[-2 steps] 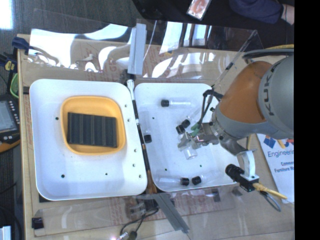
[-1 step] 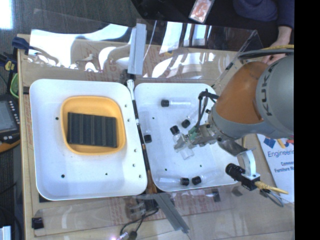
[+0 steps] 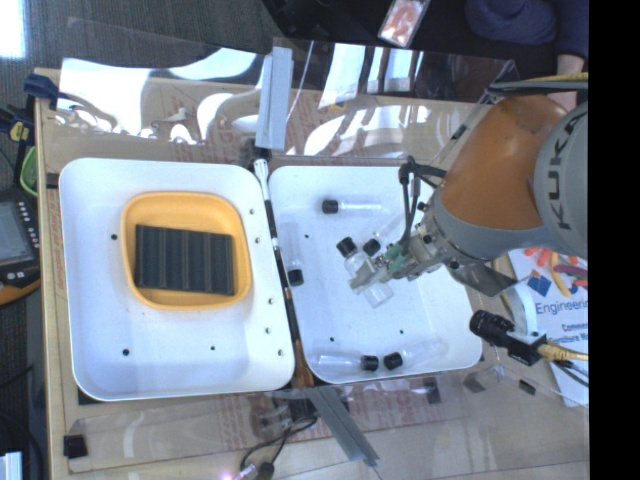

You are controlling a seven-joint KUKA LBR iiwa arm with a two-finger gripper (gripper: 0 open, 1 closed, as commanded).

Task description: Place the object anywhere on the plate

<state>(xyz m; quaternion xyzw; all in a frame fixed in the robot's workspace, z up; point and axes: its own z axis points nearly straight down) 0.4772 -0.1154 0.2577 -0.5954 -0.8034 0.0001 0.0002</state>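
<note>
The jaws hang over the right bin among clear tubes with black caps; I cannot tell how they stand. The yellow plate sits in the left bin.

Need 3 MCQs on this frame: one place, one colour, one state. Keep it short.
1. Which bin holds the plate?
A. left bin
B. right bin
C. neither

2. What colour is the plate's rim?
A. blue
B. yellow
C. red

3. Where is the hand?
A. over the right bin
B. over the plate
C. outside both bins

Key: 1 A, the plate sits in the left bin. 2 B, its rim is yellow around a dark ribbed insert. 3 A, the hand hangs over the right bin's middle, among the clear tubes with black caps.
</note>
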